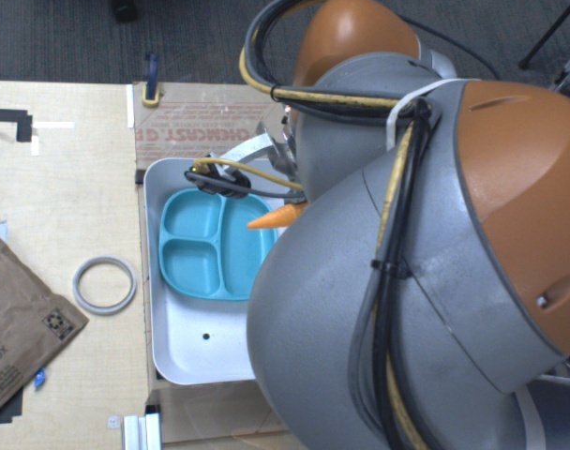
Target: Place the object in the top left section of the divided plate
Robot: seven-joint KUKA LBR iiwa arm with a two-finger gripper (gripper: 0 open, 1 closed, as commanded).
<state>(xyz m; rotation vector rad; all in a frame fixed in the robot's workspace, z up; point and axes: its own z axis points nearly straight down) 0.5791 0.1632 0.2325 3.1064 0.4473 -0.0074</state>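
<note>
A brown cardboard box (18, 331) lies at the near left edge of the counter (60, 204), with a grey ring (105, 283) just beyond it. The grey arm (407, 279) looms over the white bin (187, 354), which holds a blue divided plate (205, 247). An orange carrot (274, 217) rests at the plate's right edge, partly under the arm. Whether the claw is clenched cannot be told. Farther back lies printed cardboard (201, 120).
</note>
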